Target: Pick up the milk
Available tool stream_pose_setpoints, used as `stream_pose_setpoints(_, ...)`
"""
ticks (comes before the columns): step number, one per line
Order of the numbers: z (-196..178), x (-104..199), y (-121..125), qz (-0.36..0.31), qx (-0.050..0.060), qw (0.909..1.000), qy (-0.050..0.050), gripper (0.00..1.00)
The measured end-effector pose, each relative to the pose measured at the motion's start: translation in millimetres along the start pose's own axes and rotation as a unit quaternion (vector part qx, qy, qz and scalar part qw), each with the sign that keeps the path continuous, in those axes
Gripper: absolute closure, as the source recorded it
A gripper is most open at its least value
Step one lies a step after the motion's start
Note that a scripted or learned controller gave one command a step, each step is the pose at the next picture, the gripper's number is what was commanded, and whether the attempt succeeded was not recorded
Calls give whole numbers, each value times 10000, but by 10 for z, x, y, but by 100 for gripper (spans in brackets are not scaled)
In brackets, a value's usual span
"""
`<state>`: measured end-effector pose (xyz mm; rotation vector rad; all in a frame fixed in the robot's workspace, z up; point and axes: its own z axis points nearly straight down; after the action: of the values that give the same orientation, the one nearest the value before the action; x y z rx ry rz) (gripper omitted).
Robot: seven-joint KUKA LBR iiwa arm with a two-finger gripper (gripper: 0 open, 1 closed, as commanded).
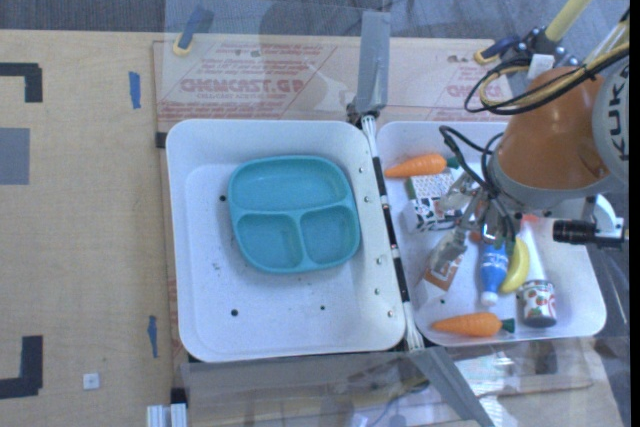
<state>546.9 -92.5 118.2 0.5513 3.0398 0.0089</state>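
Observation:
The milk (430,202), a small white carton with black print, lies on its side in the upper left part of the right bin (590,315). My gripper (474,223) hangs low over the middle of that bin, just right of the milk and close to it. The grey arm with its orange band (550,140) comes in from the right and covers the bin's upper right part. The carton's right end runs under the gripper's metal parts, and I cannot make out whether they touch.
Around the gripper in the right bin lie a carrot (416,165) at the top, a brown packet (445,265), a blue-and-white tube (492,273), a banana (518,265), a small can (538,303) and a second carrot (468,323). The left bin (200,315) holds a teal divided plate (295,213).

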Motion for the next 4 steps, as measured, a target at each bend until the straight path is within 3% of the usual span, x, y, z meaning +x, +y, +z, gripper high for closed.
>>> stream_pose_setpoints(1, 200, -668, 242, -73, 28, 9999, 92, 0)
stream_pose_setpoints(2, -674, -43, 88, -835, 45, 9962, 234, 0)
stream_pose_setpoints(3, 173, -402, 73, -599, 31, 9981, 152, 0)
stream_pose_setpoints(4, -51, -728, -23, -1032, 40, 9944, 210, 0)
